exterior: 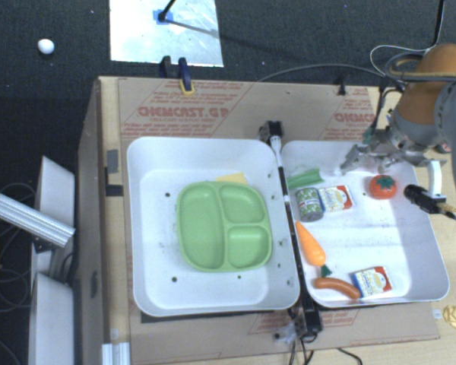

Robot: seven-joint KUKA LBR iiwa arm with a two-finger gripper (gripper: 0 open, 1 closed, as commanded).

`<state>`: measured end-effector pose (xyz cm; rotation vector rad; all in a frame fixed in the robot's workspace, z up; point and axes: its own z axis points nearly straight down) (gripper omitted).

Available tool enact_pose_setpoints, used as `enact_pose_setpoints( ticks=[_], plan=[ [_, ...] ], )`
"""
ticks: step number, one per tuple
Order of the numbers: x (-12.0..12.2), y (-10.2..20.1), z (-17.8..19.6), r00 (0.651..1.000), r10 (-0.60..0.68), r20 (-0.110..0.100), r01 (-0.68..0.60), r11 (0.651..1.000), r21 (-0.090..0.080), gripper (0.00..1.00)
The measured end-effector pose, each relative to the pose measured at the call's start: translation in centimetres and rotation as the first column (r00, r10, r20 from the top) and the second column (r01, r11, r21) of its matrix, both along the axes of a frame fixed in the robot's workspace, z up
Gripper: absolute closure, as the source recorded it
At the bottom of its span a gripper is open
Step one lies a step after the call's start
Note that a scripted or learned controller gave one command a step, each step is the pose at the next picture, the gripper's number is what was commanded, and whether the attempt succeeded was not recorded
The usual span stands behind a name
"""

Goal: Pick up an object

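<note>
Orange tomato (pixel 381 186) beside end effector (pixel 362 155), carrot (pixel 311 245) apart

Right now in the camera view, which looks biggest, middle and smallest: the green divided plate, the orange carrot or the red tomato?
1. Green divided plastic plate, by far the largest.
2. Orange toy carrot.
3. Round red toy tomato, smallest, though close to the carrot.

Pretty clearly a robotics lab I'm driving here: the desk (pixel 213 101) is topped with a protective-paper sheet printed CHEMCAST, loose cables (pixel 304 71) run over dark carpet (pixel 45 14), and two white bins (pixel 205 154) hold toy food like a plastic carrot (pixel 310 243).
</note>
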<state>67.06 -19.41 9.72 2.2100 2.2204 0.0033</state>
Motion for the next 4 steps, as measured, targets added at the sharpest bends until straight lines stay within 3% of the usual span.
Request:
enact_pose_setpoints(
  ticks=[1, 2, 3, 4],
  plan=[
    [-0.1, -1.1, -1.1, 1.0, -0.002, -0.006, 0.003, 1.0, 0.007, 0.0],
    [0.1, -1.2, 0.1, 1.0, 0.0, 0.001, 0.0, 1.0, 0.003, 1.0],
    [0.0, -1.2, 0.1, 1.0, 0.0, 0.0, 0.0, 1.0, 0.002, 0.0],
    [0.0, -1.1, -1.0, 1.0, 0.0, -0.005, 0.0, 1.0, 0.005, 0.0]
  ],
)
